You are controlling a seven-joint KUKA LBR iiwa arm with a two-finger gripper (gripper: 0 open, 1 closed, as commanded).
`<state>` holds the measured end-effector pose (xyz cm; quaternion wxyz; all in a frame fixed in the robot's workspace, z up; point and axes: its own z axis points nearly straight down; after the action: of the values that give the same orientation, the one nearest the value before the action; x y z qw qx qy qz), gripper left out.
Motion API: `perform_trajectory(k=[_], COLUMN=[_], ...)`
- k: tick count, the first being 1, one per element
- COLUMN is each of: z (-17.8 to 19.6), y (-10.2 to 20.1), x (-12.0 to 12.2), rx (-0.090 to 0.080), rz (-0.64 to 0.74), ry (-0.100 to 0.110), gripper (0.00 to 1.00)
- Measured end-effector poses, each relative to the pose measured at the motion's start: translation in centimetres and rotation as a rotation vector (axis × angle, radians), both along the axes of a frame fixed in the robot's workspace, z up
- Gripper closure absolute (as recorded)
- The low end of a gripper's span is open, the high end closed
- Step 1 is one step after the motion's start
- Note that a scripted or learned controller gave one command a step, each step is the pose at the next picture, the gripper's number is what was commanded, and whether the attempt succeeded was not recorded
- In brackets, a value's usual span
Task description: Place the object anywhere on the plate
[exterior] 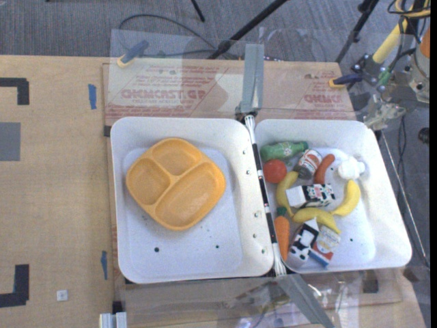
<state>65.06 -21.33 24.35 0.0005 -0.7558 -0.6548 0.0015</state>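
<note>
Two white bins side by side on the desk (54,183). Left bin (136,251) carries the orange plate (175,182), three compartments, nothing on it, sitting toward the bin's upper left.

Right bin (389,231) packed with toy food, all clustered in its left half: green bottle (283,148) at the top, red tomato (275,171) just below it, small can (308,162) and a sausage (325,169) to the right. White piece (350,167) near a yellow banana (351,197) on the right of the pile. Black-and-white cartons (319,195) in the middle, second banana (314,215) under them, carrot (282,236) along the divider (263,190), another carton (305,241) at the bottom. No object on the plate yet; which one is the target cannot be told.

Arm hardware at top right corner, off the bins, partly cut off by frame edge. Claw state: cannot tell.
</note>
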Motion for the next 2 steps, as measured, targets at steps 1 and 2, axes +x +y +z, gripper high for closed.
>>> perform_trajectory(k=[1,2], z=[6.7,14.8], y=[2.6,7.3], x=[-1.4,1.6], rx=[-0.001,0.000], rz=[-0.241,-0.272], ry=[-0.003,-0.001], gripper=[1.00,1.00])
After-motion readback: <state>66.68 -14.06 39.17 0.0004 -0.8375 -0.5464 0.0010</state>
